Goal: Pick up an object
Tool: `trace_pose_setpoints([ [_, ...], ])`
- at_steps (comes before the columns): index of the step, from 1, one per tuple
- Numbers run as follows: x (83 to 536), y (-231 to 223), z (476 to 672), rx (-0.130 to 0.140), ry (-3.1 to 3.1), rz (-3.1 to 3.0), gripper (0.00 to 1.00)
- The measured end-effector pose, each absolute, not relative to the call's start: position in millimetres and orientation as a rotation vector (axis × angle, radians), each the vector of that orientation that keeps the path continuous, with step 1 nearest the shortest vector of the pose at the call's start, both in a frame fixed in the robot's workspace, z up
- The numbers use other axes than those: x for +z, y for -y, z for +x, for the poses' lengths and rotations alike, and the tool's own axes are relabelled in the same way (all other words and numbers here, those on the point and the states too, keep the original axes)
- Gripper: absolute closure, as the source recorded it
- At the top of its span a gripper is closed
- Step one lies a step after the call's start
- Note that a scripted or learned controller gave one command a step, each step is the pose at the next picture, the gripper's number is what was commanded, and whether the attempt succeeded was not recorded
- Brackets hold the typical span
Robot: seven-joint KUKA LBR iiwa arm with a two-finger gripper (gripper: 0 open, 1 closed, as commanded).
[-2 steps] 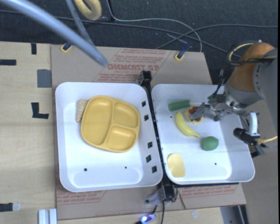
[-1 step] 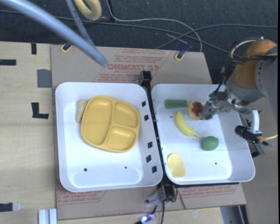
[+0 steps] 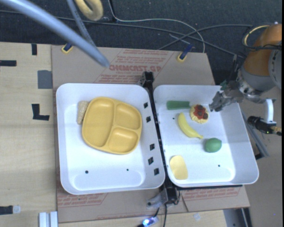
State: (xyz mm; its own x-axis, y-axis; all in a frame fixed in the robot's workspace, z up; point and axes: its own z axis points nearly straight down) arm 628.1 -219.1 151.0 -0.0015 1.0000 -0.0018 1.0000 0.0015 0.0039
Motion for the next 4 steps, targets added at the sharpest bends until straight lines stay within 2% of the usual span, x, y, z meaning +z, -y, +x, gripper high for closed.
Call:
trace_pose_setpoints([
  [1,214.8,220.8,628.4,0.003,-2.220,2.217,1.00],
  [2,234.2,220.3,629.0,0.001,-2.222,2.219,1.00],
  [3,238.7,173.3,616.6,0.000,-2.228,2.217,1.00],
  [4,246.2,119.5,613.1,0.000,-2.230,2.216,1.00],
])
